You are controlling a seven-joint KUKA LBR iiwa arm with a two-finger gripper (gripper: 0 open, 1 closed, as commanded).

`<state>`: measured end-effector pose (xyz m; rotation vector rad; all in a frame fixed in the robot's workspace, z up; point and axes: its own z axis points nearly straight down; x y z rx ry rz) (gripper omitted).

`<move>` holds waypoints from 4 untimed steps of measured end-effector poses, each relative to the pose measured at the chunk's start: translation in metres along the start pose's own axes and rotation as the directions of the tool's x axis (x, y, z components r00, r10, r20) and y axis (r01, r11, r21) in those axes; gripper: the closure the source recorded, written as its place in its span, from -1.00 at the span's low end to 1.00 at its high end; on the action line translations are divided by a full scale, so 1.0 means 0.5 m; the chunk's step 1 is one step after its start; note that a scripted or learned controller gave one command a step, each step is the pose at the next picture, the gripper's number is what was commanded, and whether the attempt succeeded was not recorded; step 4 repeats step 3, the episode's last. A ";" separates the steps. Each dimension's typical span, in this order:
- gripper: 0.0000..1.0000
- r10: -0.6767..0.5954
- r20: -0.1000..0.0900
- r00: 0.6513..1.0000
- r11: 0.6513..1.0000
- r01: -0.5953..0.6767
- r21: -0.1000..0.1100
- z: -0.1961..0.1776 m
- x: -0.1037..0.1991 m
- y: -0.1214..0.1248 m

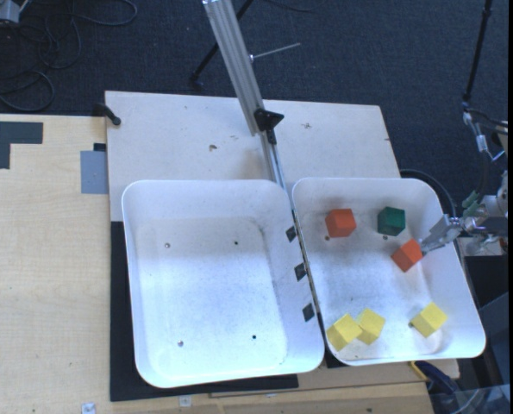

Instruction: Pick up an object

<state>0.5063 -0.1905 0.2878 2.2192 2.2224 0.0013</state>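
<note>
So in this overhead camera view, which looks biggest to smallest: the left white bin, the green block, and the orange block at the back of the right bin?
1. Left white bin, far the largest.
2 and 3. Orange block and green block: they look about alike in size, so I will not rank them.

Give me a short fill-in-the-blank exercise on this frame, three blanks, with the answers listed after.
1. All the blocks lie in the ___ bin in the camera view.
2. The number of yellow blocks in that bin is ___.
3. The gripper sits right beside the red block, whose nearest neighbour at the bin's far side is the ___ block.

Missing words: right; three; green
</note>
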 end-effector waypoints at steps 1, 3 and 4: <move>-1.00 -0.003 -0.004 1.000 1.000 0.003 0.010 0.227 0.099 0.129; 1.00 -0.005 0.001 1.000 1.000 0.005 0.004 0.375 0.169 0.249; 1.00 -0.005 0.001 1.000 1.000 0.005 0.004 0.375 0.169 0.249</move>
